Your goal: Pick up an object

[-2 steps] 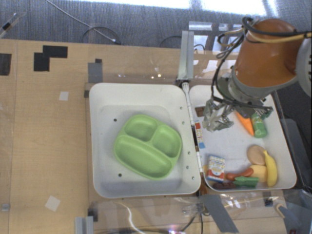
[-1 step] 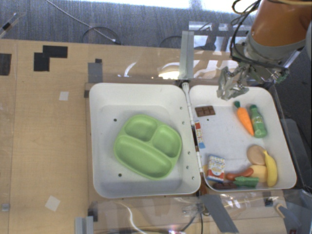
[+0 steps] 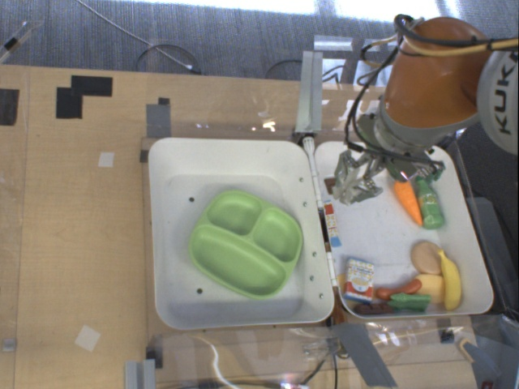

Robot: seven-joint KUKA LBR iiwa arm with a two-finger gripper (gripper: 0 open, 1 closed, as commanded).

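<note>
A green plate (image 3: 246,242) with three parts sits in the left bin (image 3: 174,298). In the right bin (image 3: 478,294), the gripper (image 3: 357,186) hangs just left of a toy carrot (image 3: 408,202). A green bottle (image 3: 430,203) lies right of the carrot. Below the carrot lie a banana (image 3: 450,279) and a small box (image 3: 359,279) (it stands by the bin's left wall).

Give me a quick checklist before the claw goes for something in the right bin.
1. Claw over the right bin: ok.
2. Claw holding anything: cannot tell.
3. Nearest target, the carrot, close beside the claw: ok.
4. Carrot free of neighbours: not ok, the green bottle lies against it.
5. Banana unobstructed from above: ok.
6. Green divided plate lies in the left bin, out of the way: ok.
</note>
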